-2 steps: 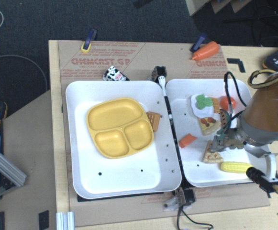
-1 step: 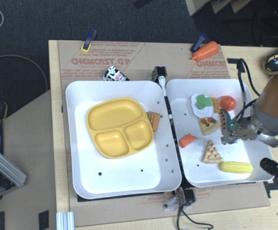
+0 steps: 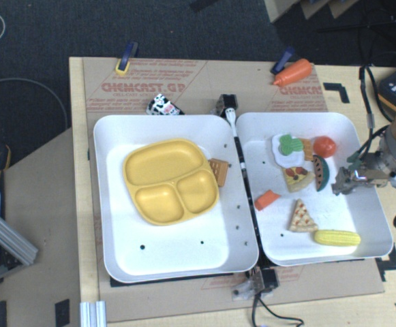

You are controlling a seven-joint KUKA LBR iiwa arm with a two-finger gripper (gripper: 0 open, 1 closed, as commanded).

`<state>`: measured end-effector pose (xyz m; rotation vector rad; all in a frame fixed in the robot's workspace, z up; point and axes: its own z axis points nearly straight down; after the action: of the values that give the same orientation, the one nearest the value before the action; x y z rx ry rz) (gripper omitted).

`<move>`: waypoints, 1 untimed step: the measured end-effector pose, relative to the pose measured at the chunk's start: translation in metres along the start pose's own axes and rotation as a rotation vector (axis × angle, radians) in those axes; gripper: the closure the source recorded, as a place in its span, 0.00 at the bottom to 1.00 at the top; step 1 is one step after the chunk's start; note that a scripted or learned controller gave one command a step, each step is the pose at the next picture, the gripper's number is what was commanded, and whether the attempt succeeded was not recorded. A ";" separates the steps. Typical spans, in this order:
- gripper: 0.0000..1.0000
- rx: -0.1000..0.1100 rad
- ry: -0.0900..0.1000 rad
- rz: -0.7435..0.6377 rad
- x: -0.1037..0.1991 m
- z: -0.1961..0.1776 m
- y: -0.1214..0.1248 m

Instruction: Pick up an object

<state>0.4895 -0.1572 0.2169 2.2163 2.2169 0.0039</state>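
— Where do we see the gripper (image 3: 342, 182)?

— At the right side of the right bin (image 3: 341, 125), low over its floor, with the grey arm (image 3: 395, 159) coming in from the right. We cannot tell whether it is spread or closed; the tip is a dark blur, and we see nothing caught in it.

— And the things we might pick?

— All in that right bin. A dark green slice (image 3: 320, 174) lies just left of the gripper, next to a red tomato (image 3: 325, 145). A white piece with a green top (image 3: 290, 146) sits further left, and a pizza slice (image 3: 296, 177) just below it. An orange-red block (image 3: 267, 199) lies near the bin's left wall. Near the front we see a second pizza wedge (image 3: 301, 217) and a yellow corn cob (image 3: 336, 237) beside it.

— The left bin (image 3: 109, 182)?

— It holds a yellow divided plate (image 3: 170, 180), with a small brown piece (image 3: 219, 171) touching its right edge.

— Anything on the bench itself?

— A carrot (image 3: 293, 72) lies behind the right bin, and a black-and-white toy (image 3: 162, 105) behind the left one.
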 end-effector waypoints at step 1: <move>1.00 0.003 0.001 -0.001 0.000 -0.008 0.001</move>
<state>0.4904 -0.1573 0.2254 2.2176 2.2195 0.0023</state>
